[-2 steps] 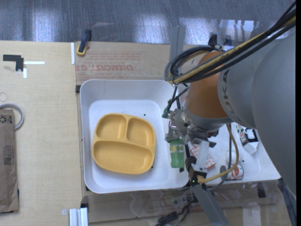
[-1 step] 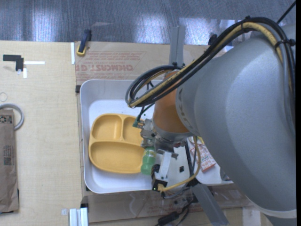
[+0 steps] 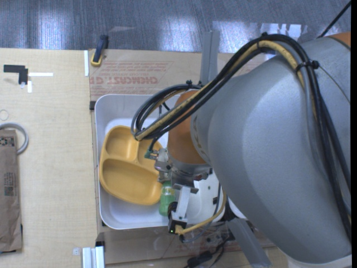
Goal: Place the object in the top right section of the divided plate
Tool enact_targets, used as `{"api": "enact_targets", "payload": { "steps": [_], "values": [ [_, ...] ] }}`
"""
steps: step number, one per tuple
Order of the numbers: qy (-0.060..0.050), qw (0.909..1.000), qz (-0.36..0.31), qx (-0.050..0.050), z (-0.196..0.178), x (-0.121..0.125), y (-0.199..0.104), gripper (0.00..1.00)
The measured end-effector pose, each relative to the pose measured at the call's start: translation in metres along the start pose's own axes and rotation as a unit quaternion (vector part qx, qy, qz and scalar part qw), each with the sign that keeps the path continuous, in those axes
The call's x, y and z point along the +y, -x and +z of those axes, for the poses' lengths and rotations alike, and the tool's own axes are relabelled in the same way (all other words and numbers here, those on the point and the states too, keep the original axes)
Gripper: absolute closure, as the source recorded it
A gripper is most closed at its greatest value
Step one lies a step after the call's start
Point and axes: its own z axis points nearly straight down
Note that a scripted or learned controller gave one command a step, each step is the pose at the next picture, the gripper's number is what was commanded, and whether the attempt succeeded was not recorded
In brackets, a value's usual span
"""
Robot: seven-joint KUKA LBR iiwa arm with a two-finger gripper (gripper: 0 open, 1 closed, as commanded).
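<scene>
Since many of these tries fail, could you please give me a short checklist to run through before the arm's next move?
1. Divided plate lies in the white bin: ok.
2. Plate's visible sections bare: ok; its right side is hidden by the arm.
3. Green object located: ok, at the plate's lower right edge, beside the wrist.
4. Object held by the gripper: cannot tell, the arm's body covers it.
5. Object in the top right section: not ok.
</scene>
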Motion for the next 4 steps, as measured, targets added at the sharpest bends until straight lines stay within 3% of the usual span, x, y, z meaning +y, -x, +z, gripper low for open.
{"api": "enact_targets", "payload": {
  "steps": [1, 2, 3, 4],
  "values": [
    [-0.001, 0.9998, -0.019, 0.001, 0.005, -0.028, -0.054, 1.0],
    [-0.002, 0.9991, -0.043, 0.0, -0.198, 0.01, -0.051, 1.0],
    [-0.003, 0.9985, 0.055, 0.0, -0.032, 0.023, -0.065, 1.0],
    [-0.003, 0.9998, -0.021, 0.0, -0.082, -0.015, -0.057, 1.0]
  ]
}}
